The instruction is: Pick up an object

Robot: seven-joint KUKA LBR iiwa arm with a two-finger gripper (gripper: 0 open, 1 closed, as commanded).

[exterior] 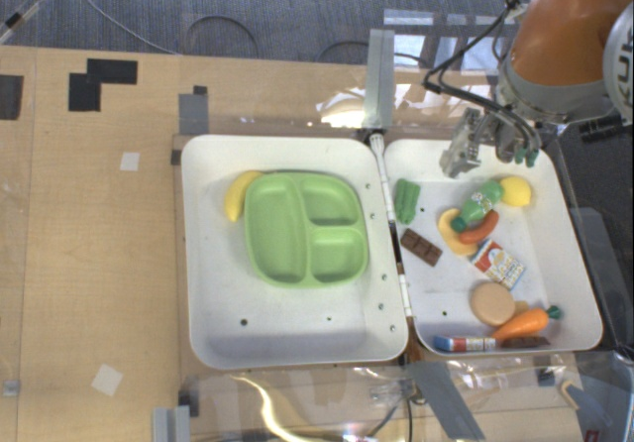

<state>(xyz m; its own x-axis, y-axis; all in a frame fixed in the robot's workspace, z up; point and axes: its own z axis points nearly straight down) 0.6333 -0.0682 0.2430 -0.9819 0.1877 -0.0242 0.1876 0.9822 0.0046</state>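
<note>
Two shallow white bins are set side by side on the bench, and the loose objects to be picked are gathered in the right bin (580, 262). Below its far wall the metal two-finger gripper (492, 147) is seen, apparently above the floor, with nothing between its fingers; whether these are spread or closed cannot be told. Just beside it lies a yellow lemon-shaped toy (515, 192), touching a green bottle-shaped toy (479, 203) that is piled on a red sausage-like piece and a yellow piece. Near the dividing wall a green pepper-shaped toy (406, 200) and a brown chocolate bar (421, 249) are placed. Nearer the front are a small printed carton (500, 266), a tan round biscuit (491, 304), an orange carrot (523, 322) and a marker pen (466, 343), partly cut off by the rim. In the left bin (218, 331) a green compartmented plastic tray (302, 228) is held, with a yellow banana (236, 195) partly hidden behind its edge.
</note>
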